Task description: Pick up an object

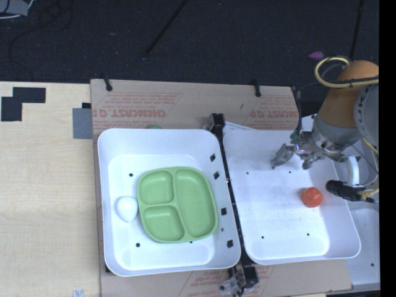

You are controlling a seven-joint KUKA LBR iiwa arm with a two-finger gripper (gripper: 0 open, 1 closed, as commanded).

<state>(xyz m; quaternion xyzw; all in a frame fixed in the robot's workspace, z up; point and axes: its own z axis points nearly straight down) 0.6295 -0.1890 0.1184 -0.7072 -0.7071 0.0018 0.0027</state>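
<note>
So the desk point(43, 184) is pale wood-look, with a sheet of brown cardboard point(185, 107) under two shallow white plastic bins, both smooth and glossy with rounded corners. The left bin point(114, 150) sits in the centre-left of the frame, the right bin point(272, 240) centre-right, with black clips running down the seam between them.

In the left bin there's a light green plastic plate point(177, 204), roughly a rounded rectangle split into three compartments (like a kids' lunch tray). Its long axis runs from the upper left toward the lower right of the frame, tilted a bit. Touching its left edge, or close to it, is a small white egg-shaped thing point(127, 208), smooth, with the long axis roughly up-down in the frame.

The right bin holds a small orange-red ball-ish object point(312, 197), round enough that it doesn't really point anywhere. It lies in the right half of that bin, on the floor, on its own.

The arm point(346, 104) comes in from the upper right, orange band above grey metal. Its gripper point(296, 156) hangs over the upper part of the right bin, up-left of the orange-red object and apart from it. The jaws look spread, nothing between them.
</note>
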